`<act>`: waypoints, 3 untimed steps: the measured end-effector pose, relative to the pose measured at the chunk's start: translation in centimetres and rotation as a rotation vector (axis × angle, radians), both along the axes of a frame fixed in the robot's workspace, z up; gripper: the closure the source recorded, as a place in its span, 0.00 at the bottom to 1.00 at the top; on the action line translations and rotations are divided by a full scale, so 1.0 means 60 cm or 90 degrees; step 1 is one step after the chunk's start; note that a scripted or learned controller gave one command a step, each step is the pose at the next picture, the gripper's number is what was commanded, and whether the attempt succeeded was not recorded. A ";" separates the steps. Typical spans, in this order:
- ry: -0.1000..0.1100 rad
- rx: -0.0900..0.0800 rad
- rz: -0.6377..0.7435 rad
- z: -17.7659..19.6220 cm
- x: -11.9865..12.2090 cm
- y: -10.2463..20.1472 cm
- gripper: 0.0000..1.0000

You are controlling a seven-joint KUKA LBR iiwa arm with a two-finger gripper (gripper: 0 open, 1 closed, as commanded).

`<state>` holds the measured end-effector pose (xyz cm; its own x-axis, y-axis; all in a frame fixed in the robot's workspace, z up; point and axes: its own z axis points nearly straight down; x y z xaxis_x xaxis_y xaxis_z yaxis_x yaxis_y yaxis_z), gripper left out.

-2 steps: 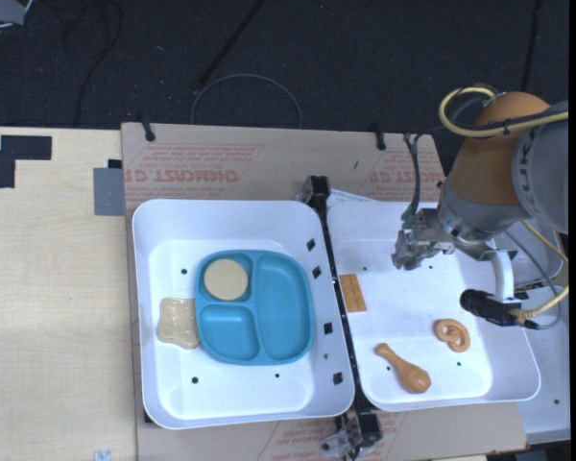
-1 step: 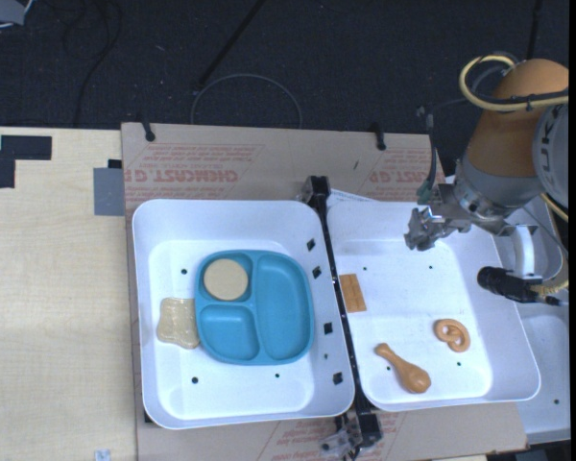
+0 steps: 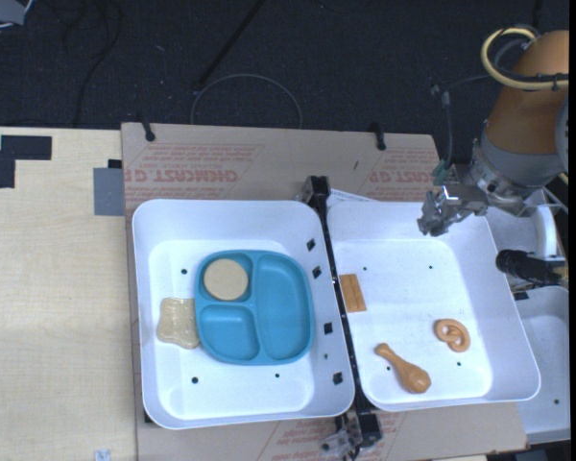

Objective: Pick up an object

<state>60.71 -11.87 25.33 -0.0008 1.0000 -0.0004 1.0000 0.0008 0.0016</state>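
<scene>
One fixed cam above the bench (image 3: 48, 286), looking down at a slant, mid-distance. Frame takes in both white bins: left bin (image 3: 163, 233) and right bin (image 3: 499, 353), w/ dark floor at the far top. Arm (image 3: 528, 113) comes in from frame right, upper corner.

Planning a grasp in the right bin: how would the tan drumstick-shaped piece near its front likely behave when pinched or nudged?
The drumstick-shaped piece looks moulded and stiff, so it probably won't flop. Its bulbous end seems rounded and smooth, so it may roll or pivot when nudged. The thin handle is probably the easier place to pinch. It looks small, likely light.
</scene>
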 end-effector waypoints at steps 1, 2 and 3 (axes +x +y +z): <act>0.004 0.002 0.002 -0.017 -0.008 0.098 1.00; 0.003 0.002 0.003 -0.007 -0.026 0.190 1.00; 0.004 0.001 0.002 -0.008 -0.041 0.261 1.00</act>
<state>58.27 3.79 24.83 -0.0039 1.0000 0.0012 1.0000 0.0039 -0.0050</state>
